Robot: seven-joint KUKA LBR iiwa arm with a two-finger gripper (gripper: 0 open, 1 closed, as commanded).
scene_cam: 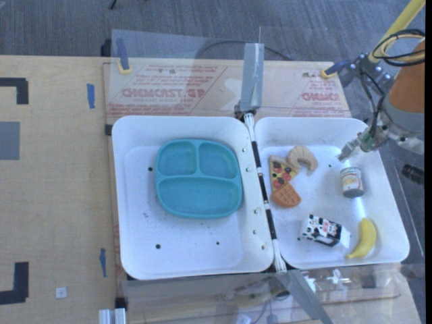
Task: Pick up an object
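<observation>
Two shallow white bins sit side by side on the bench. The left bin [135, 248] holds a teal divided plate [199, 179], lying flat toward the bin's upper middle, with three compartments. The right bin [395, 245] holds five items. A pizza slice toy [283, 181] lies near the bin's left wall, its point toward the near side; a croissant-shaped piece [302, 158] sits just beside it at upper right, the two close enough that contact cannot be ruled out. A small can [351, 181] stands upright right of centre, well apart from the pizza slice. A black-and-white patterned carton [321, 229] lies on its side toward the near edge, and a banana [364, 238] lies just to its right, near the bin's lower right corner — apart from the carton. The gripper [349, 150] hangs over the upper right part of the right bin, tilted, its tip pointing down and to the left, above and just beyond the can; nothing is seen between its fingers, and whether the jaws are open or closed cannot be told from this view. The arm's orange band [408, 86] shows at the right edge, with cables [398, 46] looped above it.
</observation>
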